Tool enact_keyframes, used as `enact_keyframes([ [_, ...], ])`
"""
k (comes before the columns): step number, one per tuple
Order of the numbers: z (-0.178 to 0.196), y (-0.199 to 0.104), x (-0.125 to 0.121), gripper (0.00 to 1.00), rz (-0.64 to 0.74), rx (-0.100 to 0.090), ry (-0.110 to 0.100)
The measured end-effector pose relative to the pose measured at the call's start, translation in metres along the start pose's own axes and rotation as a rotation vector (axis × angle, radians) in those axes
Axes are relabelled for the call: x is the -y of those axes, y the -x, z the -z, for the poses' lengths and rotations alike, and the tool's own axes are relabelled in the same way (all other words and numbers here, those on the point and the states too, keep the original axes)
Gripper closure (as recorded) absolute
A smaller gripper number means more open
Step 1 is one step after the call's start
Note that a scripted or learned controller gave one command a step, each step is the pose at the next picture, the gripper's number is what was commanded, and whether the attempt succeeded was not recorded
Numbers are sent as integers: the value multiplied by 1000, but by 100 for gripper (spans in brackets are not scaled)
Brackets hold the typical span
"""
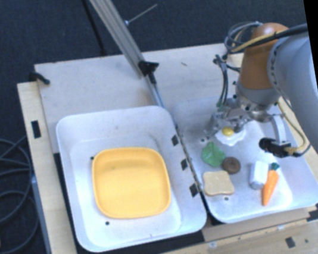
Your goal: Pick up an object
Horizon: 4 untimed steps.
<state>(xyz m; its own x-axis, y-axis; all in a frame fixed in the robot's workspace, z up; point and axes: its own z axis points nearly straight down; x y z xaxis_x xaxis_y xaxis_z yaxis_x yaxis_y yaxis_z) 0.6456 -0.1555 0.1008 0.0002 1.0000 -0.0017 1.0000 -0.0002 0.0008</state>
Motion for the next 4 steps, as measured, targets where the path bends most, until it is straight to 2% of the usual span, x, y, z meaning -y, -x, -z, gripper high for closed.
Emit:
enact_keyframes([
  [1, 13, 0, -1, 100, 0, 0, 5],
  [2, 57, 0, -6, 100, 0, -1, 4],
  [3, 119, -4, -7, 100, 0, -1, 5],
  [4, 124, -4, -7, 100, 1, -2, 0],
])
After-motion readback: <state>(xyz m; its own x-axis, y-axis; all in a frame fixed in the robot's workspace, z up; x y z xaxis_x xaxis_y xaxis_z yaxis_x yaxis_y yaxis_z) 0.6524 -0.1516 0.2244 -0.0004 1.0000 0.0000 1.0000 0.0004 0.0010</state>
